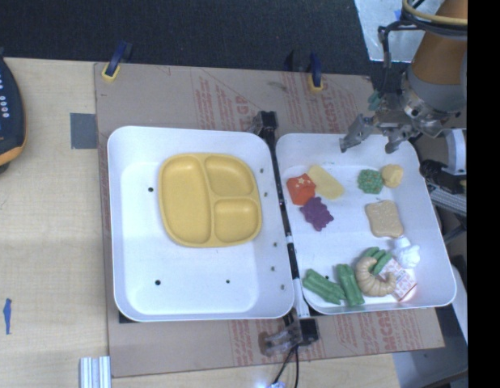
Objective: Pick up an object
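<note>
Grey metal makes up the claw (375,139), and its two fingers (351,139) are spread apart with nothing between them. It hangs over the far edge of the right bin (441,259), up above the toys.

Just below the claw sit the green lump (369,181) and the small yellow ball (391,175), side by side. These are the closest toys to it. A bit to the left of the claw and lower lies the yellow wedge (325,182), touching the red toy (300,188). The purple toy (317,212) is just under those two. Straight down past the green lump rests the tan cracker (384,218). Far below the claw, at the near edge of the bin, the green beans (334,284) lie next to a tan ring (375,273) and a white wrapper (406,257).

Well off to the left of the claw is the left bin (129,241), with a yellow plate (209,198) lying flat in it.

I think the arm is at the start of a try: the claw is ready and has not picked anything yet. Any toy will do. The next move needs the claw to go down over one toy, maybe the green lump, so one finger lands on each side. Then it must squeeze and lift. The lump and ball are close together, so the claw could bump one away.
</note>
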